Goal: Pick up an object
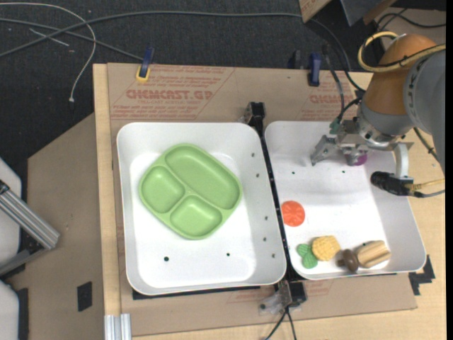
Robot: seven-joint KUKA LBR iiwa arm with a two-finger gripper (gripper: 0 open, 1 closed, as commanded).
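Bench: two white bins; right bin (396, 222) holds the objects.
Gripper (338, 146): far end of right bin; grip state cannot be told.
Purple object (359, 158): just right of the gripper, nearest pick.
Orange piece (293, 213): well nearer, slightly left.

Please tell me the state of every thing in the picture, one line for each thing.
Green plate: lying flat in the left bin, its three compartments bare.
Orange piece: loose in the right bin, near its left wall.
Toy corn: lying at the front wall, untouched.
Brown toy: lying beside the corn.
Purple thing: mostly hidden under the end effector.
End effector: low over the right bin's back part.
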